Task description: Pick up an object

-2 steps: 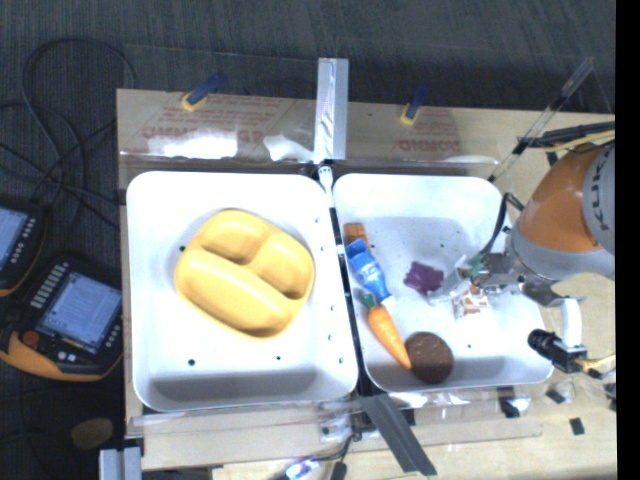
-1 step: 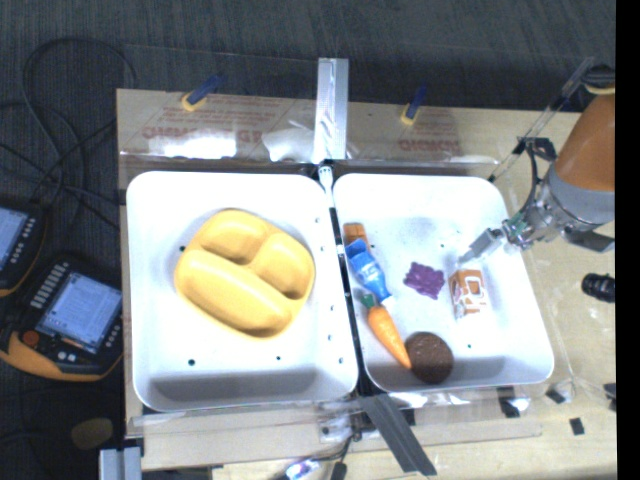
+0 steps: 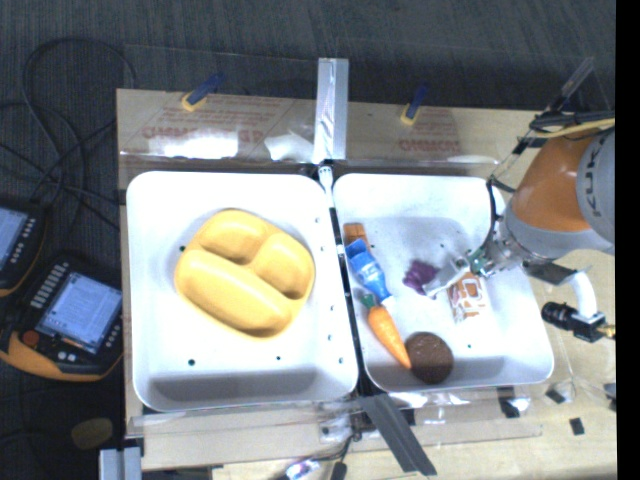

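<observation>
From above, the arm (image 3: 565,193) reaches into the right bin (image 3: 520,363), its gripper (image 3: 478,264) low near the bin's right side; whether it is spread or pressed together I cannot tell. A small white-and-orange packet (image 3: 467,297) lies just beside and below it, a purple piece (image 3: 420,274) to its left. The carrot (image 3: 386,332), brown ball (image 3: 428,355) and blue bottle (image 3: 364,269) lie farther left. The left bin (image 3: 150,368) holds a yellow bread-like lump (image 3: 244,271).

Around the gripper (image 3: 478,265) in the right white bin (image 3: 520,368), a small white-and-orange printed packet (image 3: 468,297) lies just below the fingers and a crumpled purple scrap (image 3: 420,274) just to their left, while bare bin floor lies open above them toward the far wall.
</observation>
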